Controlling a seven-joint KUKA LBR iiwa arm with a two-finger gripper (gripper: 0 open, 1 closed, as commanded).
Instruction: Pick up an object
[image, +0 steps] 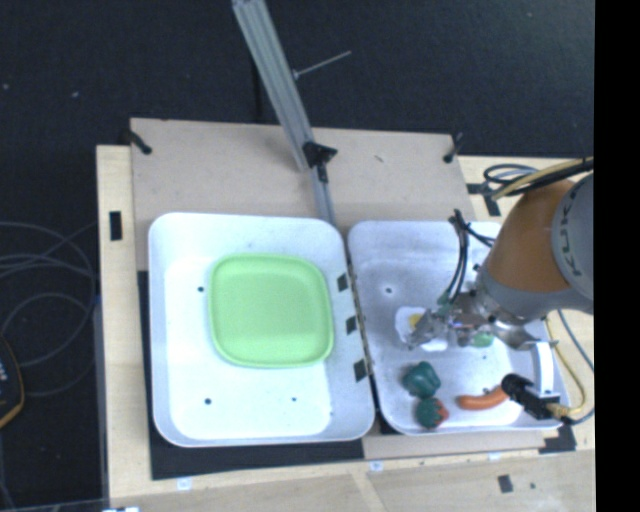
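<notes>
From the camera view above the table (240, 180), we see two white bins side by side. The left bin (180, 300) carries a pale green plate (270, 310), lying flat near its middle. The right bin (390, 260) holds the candidates for picking: a dark green pepper-like object (421, 377), a smaller green and red piece (431, 410) just below it near the front wall, an orange carrot-like object (482, 401) lying roughly left to right along the front wall, and a pale yellowish item (410, 322) close to the gripper.

The arm (535, 255) reaches in from the right, and the gripper (445, 328) sits low over the middle of the right bin. We cannot tell its state; the metal parts blur together there, and nothing is visibly held.

We judge the pale item nearest, just beside the gripper toward the left bin. The green pepper lies toward the front edge, near but apart.
</notes>
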